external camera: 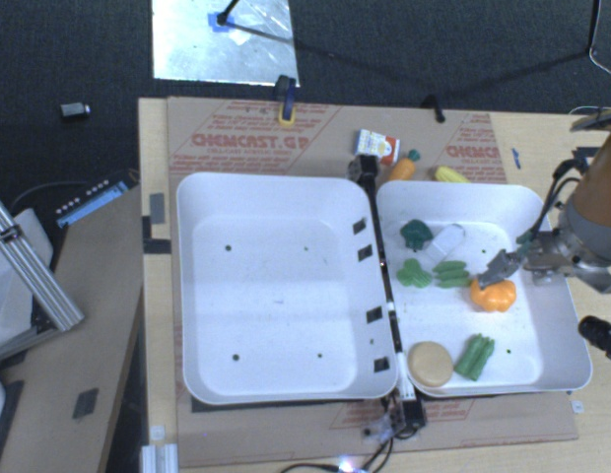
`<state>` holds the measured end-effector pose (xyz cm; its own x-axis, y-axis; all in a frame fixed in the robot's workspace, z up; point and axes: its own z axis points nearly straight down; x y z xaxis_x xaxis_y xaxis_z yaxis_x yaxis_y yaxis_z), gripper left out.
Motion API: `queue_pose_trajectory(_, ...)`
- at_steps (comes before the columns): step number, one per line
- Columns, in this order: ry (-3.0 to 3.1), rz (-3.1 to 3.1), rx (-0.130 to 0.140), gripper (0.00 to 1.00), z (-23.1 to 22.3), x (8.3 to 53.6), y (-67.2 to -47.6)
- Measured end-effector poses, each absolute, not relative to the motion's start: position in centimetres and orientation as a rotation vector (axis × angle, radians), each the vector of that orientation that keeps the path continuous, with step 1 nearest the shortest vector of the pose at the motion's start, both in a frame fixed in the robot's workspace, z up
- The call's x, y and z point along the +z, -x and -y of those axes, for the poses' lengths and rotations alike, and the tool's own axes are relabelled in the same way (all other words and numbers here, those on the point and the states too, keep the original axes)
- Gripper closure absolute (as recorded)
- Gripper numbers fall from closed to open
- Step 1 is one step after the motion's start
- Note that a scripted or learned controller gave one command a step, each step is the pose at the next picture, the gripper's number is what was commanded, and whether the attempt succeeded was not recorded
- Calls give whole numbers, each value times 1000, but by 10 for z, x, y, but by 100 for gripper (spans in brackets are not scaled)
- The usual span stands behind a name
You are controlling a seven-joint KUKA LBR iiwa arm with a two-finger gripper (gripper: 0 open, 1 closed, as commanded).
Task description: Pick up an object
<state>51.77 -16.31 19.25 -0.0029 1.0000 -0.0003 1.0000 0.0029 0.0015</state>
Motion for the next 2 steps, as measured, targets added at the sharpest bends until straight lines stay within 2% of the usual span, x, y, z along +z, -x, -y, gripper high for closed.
queue_pose_trajectory(1,-2211,-2228,6,0,118,81,-582)
queue_pose_trajectory(2,-2208,-2220,18,100,120,100,-585)
